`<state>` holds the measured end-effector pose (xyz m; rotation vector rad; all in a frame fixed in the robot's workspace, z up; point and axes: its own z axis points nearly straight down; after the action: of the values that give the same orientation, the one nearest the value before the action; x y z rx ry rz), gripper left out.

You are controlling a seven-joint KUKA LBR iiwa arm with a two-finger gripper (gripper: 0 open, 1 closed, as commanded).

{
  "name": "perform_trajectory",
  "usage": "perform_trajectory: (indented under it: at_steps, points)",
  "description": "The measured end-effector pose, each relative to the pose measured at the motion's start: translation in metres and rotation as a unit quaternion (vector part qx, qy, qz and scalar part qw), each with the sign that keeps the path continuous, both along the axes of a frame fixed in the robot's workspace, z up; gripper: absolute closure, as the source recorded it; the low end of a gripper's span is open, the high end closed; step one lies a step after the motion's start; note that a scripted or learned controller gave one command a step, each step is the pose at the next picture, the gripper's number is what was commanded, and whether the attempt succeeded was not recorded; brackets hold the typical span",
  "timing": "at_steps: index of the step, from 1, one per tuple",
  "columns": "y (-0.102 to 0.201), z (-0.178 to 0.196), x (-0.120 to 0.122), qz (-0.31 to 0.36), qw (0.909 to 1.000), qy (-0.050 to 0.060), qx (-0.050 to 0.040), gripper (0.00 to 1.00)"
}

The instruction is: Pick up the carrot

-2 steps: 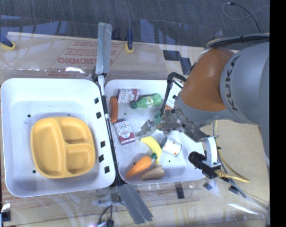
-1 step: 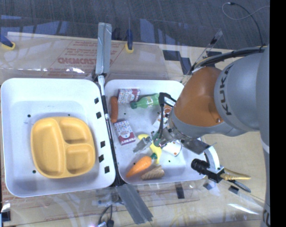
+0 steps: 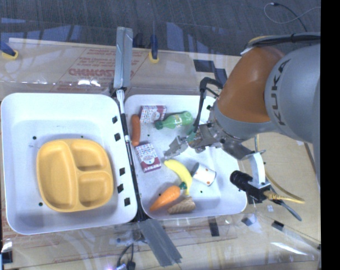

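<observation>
Orange and tapered, the carrot (image 3: 166, 197) lies near the lower edge of the right bin (image 3: 229, 206), just left of a brown waffle-like cone (image 3: 182, 206) and below a banana (image 3: 180, 173). Nothing has lifted it: it rests on the bin floor, so the pick appears not yet done.

The gripper (image 3: 187, 143) hangs over the middle of the right bin, above the banana and well apart from the carrot. It looks as if nothing is held in it, but I cannot tell whether its jaws are open or closed, since the metal parts blur together. What seems left is the whole of the work: reaching down toward the lower part of the bin, closing on the carrot and raising it.

The right bin also holds a green bottle (image 3: 177, 120) near its upper edge, two small red packets (image 3: 152, 113) (image 3: 148, 157), a second orange, sausage-like piece (image 3: 136, 130) by the left wall, and a small white cup (image 3: 204, 176).

The left bin (image 3: 18, 207) holds a yellow divided tray (image 3: 74, 174).
</observation>
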<state>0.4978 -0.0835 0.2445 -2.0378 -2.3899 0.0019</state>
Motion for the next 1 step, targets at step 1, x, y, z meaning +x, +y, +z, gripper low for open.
perform_trajectory:
  at_steps: [1]
  points:
    - [0.0118, 0.0351, 0.0113, -0.058, 0.9983, 0.001, -0.0001, 0.00]
